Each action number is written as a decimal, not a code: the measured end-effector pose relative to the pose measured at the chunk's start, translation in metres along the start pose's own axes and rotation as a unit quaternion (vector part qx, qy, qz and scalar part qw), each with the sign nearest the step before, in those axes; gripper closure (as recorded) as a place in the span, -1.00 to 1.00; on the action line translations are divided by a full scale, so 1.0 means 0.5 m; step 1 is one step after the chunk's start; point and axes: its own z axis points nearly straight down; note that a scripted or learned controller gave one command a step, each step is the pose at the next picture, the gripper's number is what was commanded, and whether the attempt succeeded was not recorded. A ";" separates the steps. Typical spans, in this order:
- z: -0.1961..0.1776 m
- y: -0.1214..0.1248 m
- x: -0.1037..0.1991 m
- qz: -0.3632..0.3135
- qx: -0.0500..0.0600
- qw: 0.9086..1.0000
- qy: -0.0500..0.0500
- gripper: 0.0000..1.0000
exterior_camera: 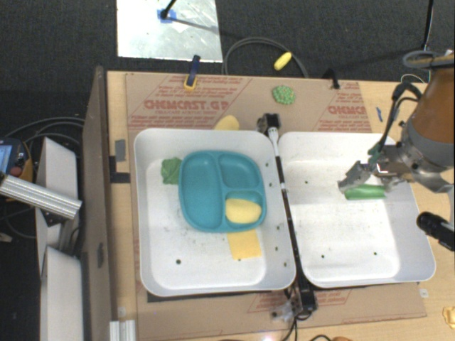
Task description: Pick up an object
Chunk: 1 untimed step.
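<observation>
My hand (357,180) hovers in the right bin (320,261), whether spread or shut I cannot tell, touching or just above the green stick (366,192), which looks light, stiff, slippery, best pinched across its middle.

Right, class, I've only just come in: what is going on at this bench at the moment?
A grey robot arm reaches in from the right over the right-hand white bin, its gripper low beside a green object lying there. Whether it grips the object cannot be told. The left bin bears a blue divided plate with a yellow item in one compartment, a yellow slice below the plate and a green piece at its left.
</observation>
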 end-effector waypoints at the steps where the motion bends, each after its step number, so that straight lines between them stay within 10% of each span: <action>1: 0.086 0.040 -0.114 0.003 0.001 1.000 -0.001 -1.00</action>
